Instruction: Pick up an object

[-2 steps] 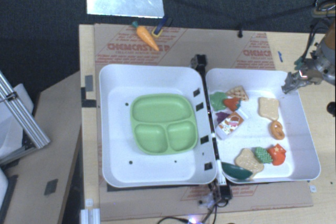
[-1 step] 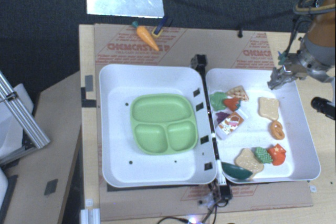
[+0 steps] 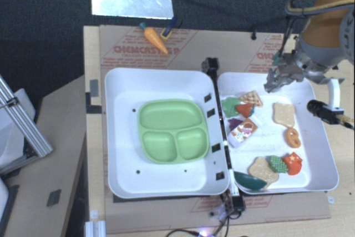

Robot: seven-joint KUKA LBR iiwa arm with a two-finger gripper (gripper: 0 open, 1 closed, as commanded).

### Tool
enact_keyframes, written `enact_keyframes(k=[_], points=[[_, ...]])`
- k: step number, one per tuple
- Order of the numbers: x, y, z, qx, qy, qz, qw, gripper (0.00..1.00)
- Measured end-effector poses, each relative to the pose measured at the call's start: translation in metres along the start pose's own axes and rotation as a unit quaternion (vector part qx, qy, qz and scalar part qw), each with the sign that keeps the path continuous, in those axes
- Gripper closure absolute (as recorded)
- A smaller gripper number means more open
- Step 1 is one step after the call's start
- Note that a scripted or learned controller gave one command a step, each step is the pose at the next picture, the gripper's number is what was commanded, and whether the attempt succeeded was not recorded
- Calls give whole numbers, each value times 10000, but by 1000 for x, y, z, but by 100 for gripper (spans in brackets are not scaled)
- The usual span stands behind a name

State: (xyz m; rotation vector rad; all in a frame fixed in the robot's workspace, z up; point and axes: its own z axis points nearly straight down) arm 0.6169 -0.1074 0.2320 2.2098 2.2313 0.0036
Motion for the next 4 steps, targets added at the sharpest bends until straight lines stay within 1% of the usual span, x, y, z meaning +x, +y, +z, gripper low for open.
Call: enact_keyframes(k=[1,2,3,4], points=[[56,27,-1,-12,6,-6,10000,100],[51,31,-2,-6,-8,19,10000,100],[50,18,1,8,-8,44,10000,100],[43,29,0,-3,-8,44,10000,100]])
